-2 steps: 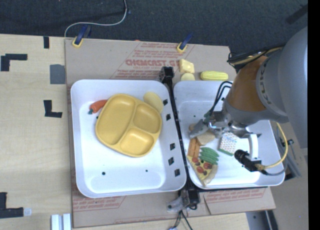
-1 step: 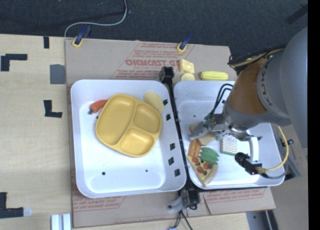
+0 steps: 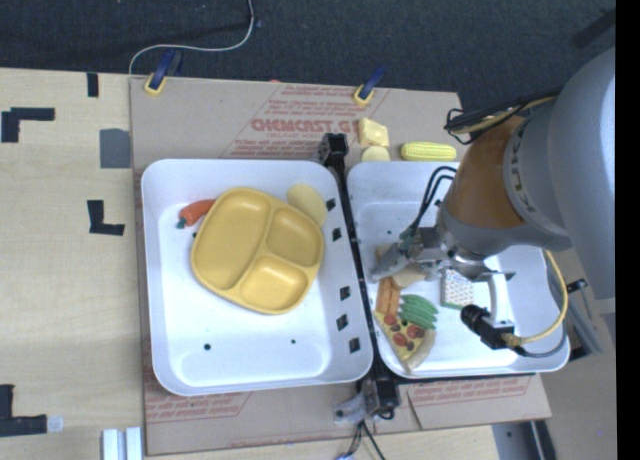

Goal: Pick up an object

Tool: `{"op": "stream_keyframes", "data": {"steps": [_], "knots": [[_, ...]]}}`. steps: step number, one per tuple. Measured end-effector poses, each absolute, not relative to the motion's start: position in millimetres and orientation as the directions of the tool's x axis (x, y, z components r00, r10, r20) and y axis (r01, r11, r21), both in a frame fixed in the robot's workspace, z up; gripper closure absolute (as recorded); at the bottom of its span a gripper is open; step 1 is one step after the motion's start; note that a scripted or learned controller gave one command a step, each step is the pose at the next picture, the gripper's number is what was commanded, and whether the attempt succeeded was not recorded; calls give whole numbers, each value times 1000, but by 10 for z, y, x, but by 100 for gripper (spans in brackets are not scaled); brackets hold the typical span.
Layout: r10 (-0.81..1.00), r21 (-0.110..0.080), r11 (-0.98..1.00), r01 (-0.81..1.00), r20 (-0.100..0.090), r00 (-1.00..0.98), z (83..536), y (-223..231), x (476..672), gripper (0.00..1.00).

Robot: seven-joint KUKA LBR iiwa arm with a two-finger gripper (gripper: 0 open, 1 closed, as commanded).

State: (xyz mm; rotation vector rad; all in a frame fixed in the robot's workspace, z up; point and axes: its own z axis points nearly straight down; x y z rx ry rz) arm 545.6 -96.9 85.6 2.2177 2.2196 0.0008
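My gripper (image 3: 396,262) is low in the right bin (image 3: 530,353), near its left wall, with the grey and orange arm (image 3: 500,188) above it. Just below the gripper lie a small orange-brown toy (image 3: 387,298), a green leafy toy (image 3: 420,310) and a pizza slice (image 3: 408,340). A white checkered piece (image 3: 458,290) lies to the gripper's right, partly under the wrist. I see nothing lifted off the bin floor.
The left bin (image 3: 170,338) holds a yellow divided plate (image 3: 258,250), an orange carrot (image 3: 196,211) and a pale yellow round toy (image 3: 307,200). Behind the right bin, on the cardboard, lie a corn cob (image 3: 428,152) and two yellowish pieces (image 3: 373,133).
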Motion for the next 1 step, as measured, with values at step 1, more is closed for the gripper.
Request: {"op": "stream_keyframes", "data": {"steps": [1], "knots": [[1000, 2, 2, 1000, -1, -2, 950, -963, 5456, 100]]}}
